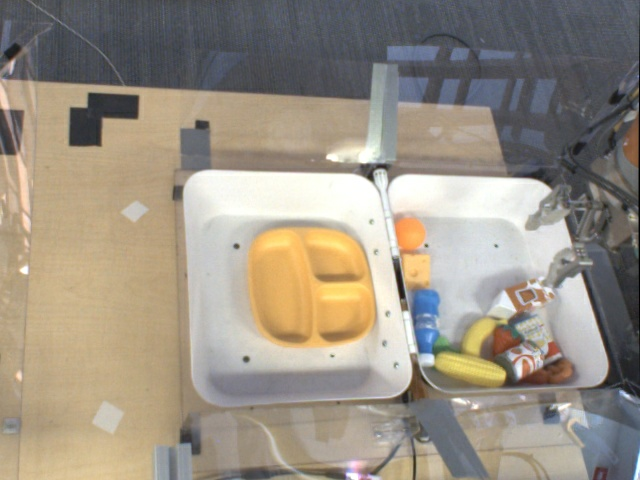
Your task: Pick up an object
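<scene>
Dark grey carpet fills the top of the frame, and below it a pale wooden bench [90, 268] carries two shallow white bins side by side. Black tape patches [100, 115] sit at the bench's upper left.

Near the centre, the left bin [210, 358] holds a yellow divided tray [310, 285], lying flat in the middle of the bin floor.

At right, the right bin [470, 218] holds a cluster of small things. An orange ball [409, 232] lies by the bin's left wall, with a tan block [416, 270] just below it and a blue-and-white bottle [426, 320] below that, all along the same wall. Toward the bin's lower right corner a corn cob [469, 369] lies lowest, a banana [479, 334] just above it, and a pile of printed snack packets [528, 330] beside them, some overlapping; a reddish piece [553, 372] lies against the bottom edge.

At the right edge of the frame, the end effector [562, 236] hangs over the right side of the right bin, its two metal fingers [552, 208] spread wide apart with nothing between them. It is above and to the right of the packets, not touching them.
</scene>
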Tool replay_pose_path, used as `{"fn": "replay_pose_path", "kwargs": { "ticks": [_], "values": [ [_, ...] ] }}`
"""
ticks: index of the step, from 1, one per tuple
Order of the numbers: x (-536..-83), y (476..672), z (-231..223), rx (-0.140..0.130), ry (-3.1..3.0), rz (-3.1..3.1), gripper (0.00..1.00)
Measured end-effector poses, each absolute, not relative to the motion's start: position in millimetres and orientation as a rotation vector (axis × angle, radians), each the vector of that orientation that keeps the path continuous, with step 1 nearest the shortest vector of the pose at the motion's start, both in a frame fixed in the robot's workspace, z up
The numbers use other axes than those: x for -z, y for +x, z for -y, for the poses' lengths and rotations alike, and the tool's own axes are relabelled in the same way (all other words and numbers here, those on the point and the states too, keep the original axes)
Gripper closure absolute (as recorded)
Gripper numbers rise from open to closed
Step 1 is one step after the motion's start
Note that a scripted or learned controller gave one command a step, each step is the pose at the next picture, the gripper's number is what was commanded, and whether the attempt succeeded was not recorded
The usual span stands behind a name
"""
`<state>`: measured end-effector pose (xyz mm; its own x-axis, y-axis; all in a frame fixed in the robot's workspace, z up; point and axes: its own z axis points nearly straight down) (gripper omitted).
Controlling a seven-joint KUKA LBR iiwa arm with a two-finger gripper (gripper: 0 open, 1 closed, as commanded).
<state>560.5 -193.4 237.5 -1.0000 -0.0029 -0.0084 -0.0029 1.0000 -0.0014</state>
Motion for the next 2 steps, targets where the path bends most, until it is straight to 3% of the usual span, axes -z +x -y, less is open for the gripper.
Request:
{"fn": "replay_pose_path", "kwargs": {
  "ticks": [1,2],
  "values": [
    [-144,605.4,204,-0.001,0.838,-3.024,0.0],
    [-97,559.8,174,-0.002,1.238,-2.884,0.0]
  ]
}}
